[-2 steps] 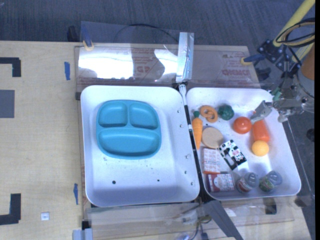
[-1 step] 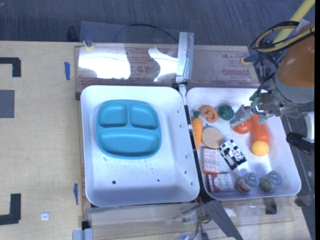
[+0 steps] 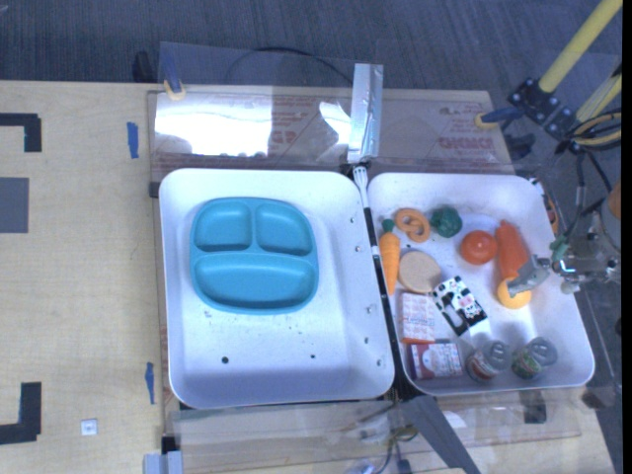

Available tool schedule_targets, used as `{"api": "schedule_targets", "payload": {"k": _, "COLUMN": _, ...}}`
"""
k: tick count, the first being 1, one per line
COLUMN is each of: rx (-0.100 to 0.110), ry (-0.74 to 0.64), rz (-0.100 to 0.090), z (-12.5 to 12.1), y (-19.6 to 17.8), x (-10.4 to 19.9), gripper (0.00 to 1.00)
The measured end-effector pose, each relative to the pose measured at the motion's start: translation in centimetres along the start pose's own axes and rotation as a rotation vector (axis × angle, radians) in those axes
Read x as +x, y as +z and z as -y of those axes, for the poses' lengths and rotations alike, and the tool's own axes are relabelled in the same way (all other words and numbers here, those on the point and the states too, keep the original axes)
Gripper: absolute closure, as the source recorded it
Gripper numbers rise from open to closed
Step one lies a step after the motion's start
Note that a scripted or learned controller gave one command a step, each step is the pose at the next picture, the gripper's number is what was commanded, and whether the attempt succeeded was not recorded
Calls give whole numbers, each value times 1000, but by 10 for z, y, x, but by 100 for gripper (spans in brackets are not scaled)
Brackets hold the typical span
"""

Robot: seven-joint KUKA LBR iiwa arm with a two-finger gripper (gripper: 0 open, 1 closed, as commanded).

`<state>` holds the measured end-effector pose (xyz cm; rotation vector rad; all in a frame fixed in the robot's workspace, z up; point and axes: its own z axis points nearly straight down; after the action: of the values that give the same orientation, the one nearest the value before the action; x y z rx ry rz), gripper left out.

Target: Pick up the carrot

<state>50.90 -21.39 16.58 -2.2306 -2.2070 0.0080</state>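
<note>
the carrot lies lengthwise against the left wall of the right bin, roughly midway along it, its green top pointing to the far edge. touching its right side sits a tan round slice, with a pretzel and a green vegetable toward the far wall. a tomato and a red-orange piece lie nearer the right wall. the gripper hangs at the right wall, well apart from the carrot; whether its jaws are open or closed cannot be told. the left bin carries a blue divided plate.
</note>
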Motion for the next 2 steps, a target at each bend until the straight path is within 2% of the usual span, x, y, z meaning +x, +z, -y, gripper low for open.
{"api": "schedule_targets", "payload": {"k": 1, "rx": -10, "ry": -306, "rz": -8, "z": 10, "y": 68, "x": 1, "gripper": 0}}
{"api": "schedule_targets", "payload": {"k": 2, "rx": -15, "ry": -311, "rz": 19, "z": -8, "y": 75, "x": 67, "gripper": 0}}
